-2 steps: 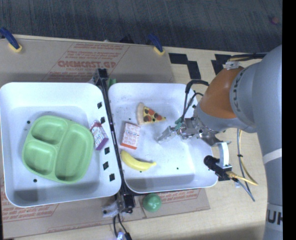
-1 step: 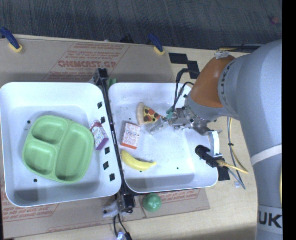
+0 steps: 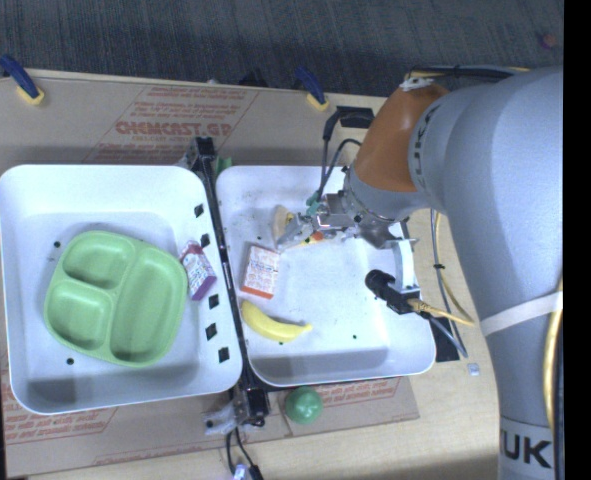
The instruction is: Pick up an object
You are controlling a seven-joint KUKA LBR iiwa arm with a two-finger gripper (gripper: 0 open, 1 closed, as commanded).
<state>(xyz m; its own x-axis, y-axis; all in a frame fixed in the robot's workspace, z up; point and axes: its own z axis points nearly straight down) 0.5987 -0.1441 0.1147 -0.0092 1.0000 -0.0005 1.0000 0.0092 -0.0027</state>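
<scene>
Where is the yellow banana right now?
The banana lies in the right bin, near its front left corner. It sits just below the small orange-and-white packet, close to the divider between the two bins.

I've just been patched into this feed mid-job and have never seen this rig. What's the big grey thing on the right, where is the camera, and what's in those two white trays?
The big grey shape with the orange band is a robot arm, reaching in from the right. Its gripper sits low over the far part of the right bin, next to a small crumpled object; I cannot tell whether anything is held.

The one camera is fixed above the bench, looking down at a slant.

The right bin also holds a banana and a small red-and-white packet. The left bin holds a green divided plate and a small purple packet by its right wall. A green ball lies on the bench outside the bins.
</scene>
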